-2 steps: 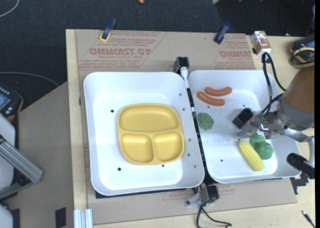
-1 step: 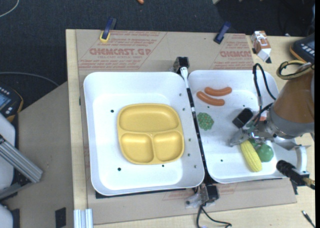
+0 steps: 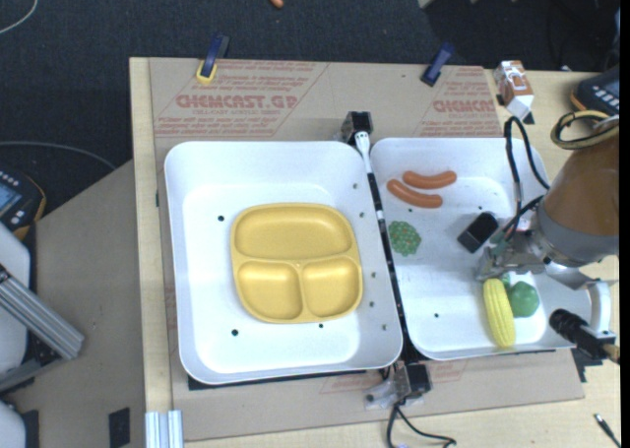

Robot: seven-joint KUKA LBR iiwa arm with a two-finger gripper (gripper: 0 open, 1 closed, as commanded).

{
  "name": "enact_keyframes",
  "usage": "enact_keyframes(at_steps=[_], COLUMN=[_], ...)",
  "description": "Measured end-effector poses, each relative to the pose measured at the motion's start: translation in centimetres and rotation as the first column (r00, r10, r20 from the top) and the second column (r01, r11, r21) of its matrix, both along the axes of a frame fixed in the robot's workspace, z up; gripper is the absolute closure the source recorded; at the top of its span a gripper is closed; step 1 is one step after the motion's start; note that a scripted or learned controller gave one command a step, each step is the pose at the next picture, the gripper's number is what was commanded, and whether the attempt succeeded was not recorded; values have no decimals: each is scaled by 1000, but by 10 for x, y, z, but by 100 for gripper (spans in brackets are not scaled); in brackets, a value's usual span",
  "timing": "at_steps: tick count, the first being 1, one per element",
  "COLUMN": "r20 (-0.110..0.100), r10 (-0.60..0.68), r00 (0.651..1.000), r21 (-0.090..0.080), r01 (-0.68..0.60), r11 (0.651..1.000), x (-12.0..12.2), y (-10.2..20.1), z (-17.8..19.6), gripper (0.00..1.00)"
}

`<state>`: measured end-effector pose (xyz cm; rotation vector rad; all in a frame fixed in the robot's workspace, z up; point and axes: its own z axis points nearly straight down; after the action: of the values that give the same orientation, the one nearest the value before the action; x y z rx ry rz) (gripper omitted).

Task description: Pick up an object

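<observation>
Approach stage of the pick: gripper poised just beyond the far end of the yellow corn cob, open or closed impossible to tell, next needing a descent squarely astride that cob before lifting.

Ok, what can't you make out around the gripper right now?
- Gripper: fingers too small and cluttered to read, camera view.
- Green object: partly behind the corn, identity unclear.
- Arm: cut off by the right edge.
</observation>
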<state>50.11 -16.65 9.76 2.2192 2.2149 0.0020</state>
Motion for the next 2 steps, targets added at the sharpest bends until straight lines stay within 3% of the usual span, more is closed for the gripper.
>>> enact_keyframes(at_steps=[2], r20=[3], r10=[4], r00=[1000], r21=[0], r01=[-4], r11=[1000], x=[8], y=[8], z=[122], gripper=[100])
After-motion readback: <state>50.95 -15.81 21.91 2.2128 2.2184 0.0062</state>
